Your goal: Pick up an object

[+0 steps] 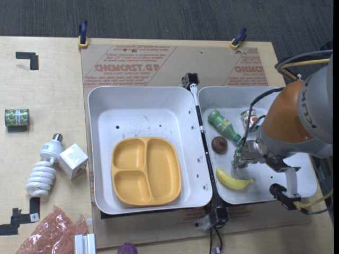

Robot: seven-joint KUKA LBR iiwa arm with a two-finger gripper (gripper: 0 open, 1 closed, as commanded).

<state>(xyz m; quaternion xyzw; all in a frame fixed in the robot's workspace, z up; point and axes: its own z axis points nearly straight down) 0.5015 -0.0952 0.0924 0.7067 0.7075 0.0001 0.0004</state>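
Banana-shaped yellow toy fruit (234, 180) lies on the floor of the right-hand white plastic bin (222, 194), near its near-left corner, and looks the likeliest thing for the pick. The arm's two-finger gripper (241, 157) hangs just above and slightly to the far side of it, reaching in from the right under the grey and orange wrist (288, 123). From this slant I cannot tell how far the hand is spread, nor whether it has anything; nothing shows clearly inside it.

Just to the left of the gripper sits a small round brown object (219, 144), and beyond that, farther away, a green plastic bottle (223, 125) lies on its side, pointing toward the far-left. A small can-like item with red and white markings (250, 118) is partly hidden behind the wrist. These pieces are loose in the bin, well spaced, which gives the hand room to come down on one.

The left-hand white bin (100, 142) holds a yellow three-compartment plastic tray (146, 171), lying flat. Off the board to the left rest a white spiral light bulb (43, 171), a small white cube (73, 160) and a green tin (16, 118), out of the arm's working area.
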